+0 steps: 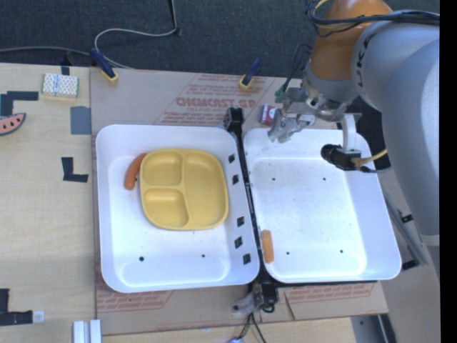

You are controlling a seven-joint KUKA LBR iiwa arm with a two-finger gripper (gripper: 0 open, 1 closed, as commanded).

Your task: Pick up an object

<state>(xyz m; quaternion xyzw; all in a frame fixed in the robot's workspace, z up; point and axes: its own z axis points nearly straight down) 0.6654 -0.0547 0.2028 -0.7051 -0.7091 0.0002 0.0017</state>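
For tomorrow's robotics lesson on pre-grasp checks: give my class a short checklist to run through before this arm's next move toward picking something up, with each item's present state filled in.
1. Something to pick lies in the bins: ok. A small orange piece lies at the right bin's left edge; an orange sausage-like piece lies beside the yellow divided plate in the left bin.
2. Gripper free of load: ok, nothing seen between the jaws.
3. Jaws open wide enough: cannot tell.
4. Gripper above a target: not ok; it is at the right bin's far left corner.
5. Path to the small orange piece unobstructed: ok, bare bin floor between.
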